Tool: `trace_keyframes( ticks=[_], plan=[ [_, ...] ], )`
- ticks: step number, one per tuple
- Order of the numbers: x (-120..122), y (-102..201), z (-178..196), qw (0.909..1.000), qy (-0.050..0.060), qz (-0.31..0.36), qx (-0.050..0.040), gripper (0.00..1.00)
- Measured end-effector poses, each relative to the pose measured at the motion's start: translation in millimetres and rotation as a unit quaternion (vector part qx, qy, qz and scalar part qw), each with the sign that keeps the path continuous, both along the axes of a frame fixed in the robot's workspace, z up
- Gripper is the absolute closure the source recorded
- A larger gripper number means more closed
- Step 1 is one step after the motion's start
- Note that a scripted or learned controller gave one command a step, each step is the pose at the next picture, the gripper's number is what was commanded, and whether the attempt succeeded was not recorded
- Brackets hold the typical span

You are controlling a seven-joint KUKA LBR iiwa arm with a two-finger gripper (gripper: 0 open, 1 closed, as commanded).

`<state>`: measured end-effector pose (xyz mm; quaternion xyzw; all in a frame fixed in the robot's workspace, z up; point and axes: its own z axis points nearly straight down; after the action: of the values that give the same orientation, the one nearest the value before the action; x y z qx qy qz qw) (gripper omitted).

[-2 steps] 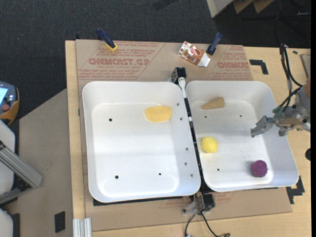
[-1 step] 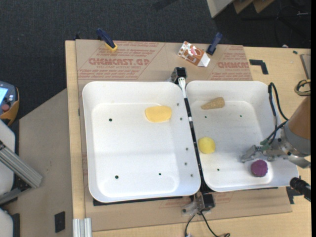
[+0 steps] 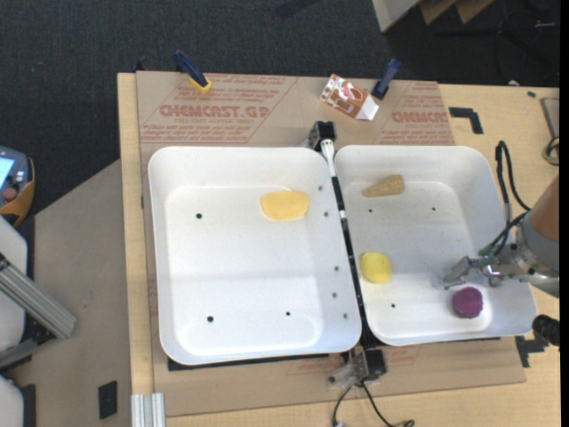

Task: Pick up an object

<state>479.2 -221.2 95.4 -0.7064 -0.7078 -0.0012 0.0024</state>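
Observation:
In the right bin a purple ball lies near the front right corner. A yellow ball rests by that bin's left wall, and a tan wedge-shaped piece lies near its back. A flat yellow oval sits in the left bin. My gripper reaches in from the right and hovers just behind the purple ball, close to it. Nothing shows held in it.
The two bins meet at a black divider. Blue clamps and a small orange-and-white packet lie on the cardboard behind the bins. A black cable runs along the right bin's far right rim.

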Motion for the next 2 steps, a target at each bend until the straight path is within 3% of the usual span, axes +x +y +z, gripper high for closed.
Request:
trace_keyframes(
  ticks=[1, 2],
  plan=[
    [-0.5, 18.3, -11.5, 1.0000, 0.001, 0.000, -0.0011, 0.00],
    [60.3, 79.8, 144.2, 0.9999, -0.012, 0.005, -0.0040, 0.00]
  ],
)
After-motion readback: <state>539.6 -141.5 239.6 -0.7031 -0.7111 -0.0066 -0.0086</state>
